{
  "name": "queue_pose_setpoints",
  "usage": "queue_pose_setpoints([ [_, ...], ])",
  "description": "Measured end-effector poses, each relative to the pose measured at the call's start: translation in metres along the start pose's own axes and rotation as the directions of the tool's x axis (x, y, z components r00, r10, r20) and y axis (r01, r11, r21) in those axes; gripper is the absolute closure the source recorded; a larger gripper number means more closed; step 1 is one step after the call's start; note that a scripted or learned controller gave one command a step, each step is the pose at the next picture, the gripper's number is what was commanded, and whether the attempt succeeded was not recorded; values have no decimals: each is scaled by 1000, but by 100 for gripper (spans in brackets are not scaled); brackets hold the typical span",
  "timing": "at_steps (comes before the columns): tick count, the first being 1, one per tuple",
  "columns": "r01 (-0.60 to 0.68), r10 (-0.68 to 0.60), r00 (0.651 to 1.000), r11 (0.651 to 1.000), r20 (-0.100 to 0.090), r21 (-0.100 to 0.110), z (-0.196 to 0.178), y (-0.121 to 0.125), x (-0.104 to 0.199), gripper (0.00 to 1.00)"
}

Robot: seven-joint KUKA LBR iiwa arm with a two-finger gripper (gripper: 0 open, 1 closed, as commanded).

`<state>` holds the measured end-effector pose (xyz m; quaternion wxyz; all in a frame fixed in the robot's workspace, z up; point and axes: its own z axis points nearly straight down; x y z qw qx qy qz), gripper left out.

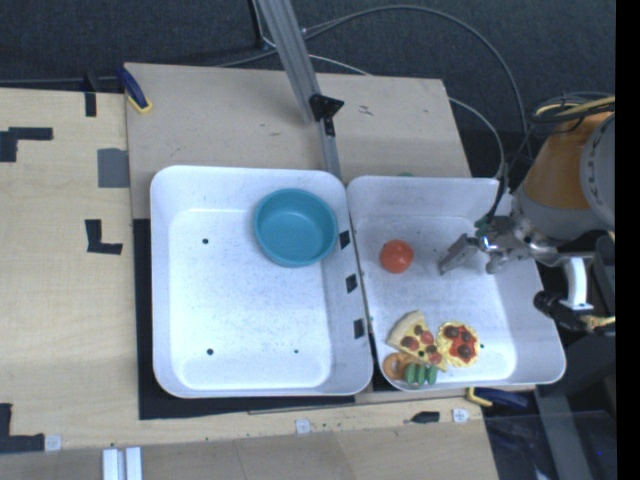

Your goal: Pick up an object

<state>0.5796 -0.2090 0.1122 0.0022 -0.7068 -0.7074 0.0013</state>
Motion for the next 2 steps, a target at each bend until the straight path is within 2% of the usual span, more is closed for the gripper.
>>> queue_pose_setpoints([
  [1, 0, 0, 1000, 1000, 2, -5, 23, 0, 0, 0],
  [2, 0, 0, 1000, 1000, 3, -8, 12, 1, 0, 100],
])
